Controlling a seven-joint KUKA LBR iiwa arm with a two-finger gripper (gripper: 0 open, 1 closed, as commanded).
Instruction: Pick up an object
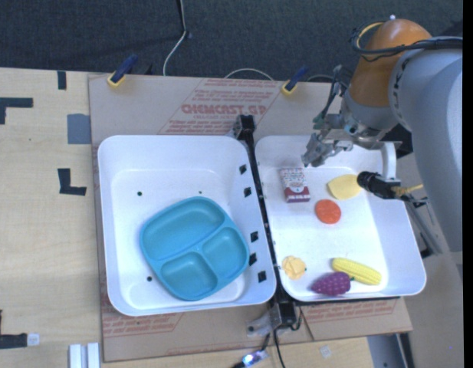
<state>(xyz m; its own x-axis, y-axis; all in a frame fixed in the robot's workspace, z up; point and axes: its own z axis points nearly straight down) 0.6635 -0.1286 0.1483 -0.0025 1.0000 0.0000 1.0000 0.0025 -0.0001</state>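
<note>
The pincer (313,157) hangs above the small red-and-white carton (294,185); whether its tips are spread, I cannot tell.

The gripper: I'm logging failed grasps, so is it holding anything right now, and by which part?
Nothing is held. The gripper hangs above the right bin, just up and right of the small carton.

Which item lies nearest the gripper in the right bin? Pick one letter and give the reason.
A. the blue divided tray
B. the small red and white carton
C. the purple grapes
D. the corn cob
B: the small red and white carton lies just below the gripper at the back of the right bin, while the purple grapes and corn cob sit at the front edge and the blue divided tray is in the left bin.
</note>
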